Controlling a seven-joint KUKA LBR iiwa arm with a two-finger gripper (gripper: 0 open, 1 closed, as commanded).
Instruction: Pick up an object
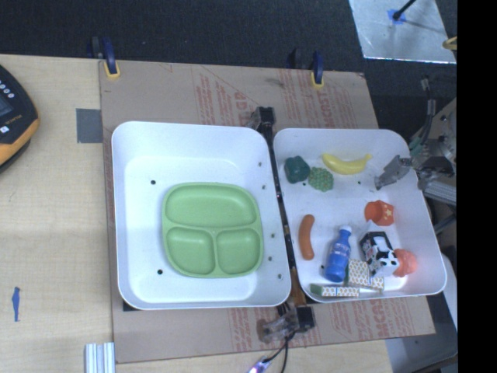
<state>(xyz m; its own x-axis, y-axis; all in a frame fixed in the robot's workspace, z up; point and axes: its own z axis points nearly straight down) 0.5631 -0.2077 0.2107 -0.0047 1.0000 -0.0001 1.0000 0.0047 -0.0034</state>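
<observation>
The pincer (390,172) hangs at the right bin's (353,140) far right rim, just beside the banana (346,162); whether it is open or closed I cannot tell, and nothing shows in its grip. The task's things all lie in this bin: a dark green piece (296,169) touching a bumpy green one (321,179), a sausage (307,235), a blue bottle (338,256), a red-orange piece (379,212), a black-and-white cow toy (377,249) and a patterned flat stick (347,290). The left bin (132,208) holds a green divided plate (211,229). I judge the pick not yet made: the approach step, calling next for a descent over one item, the banana being nearest. Red print on the cardboard sheet (233,99) covering the bench (46,231) is too small to read.
</observation>
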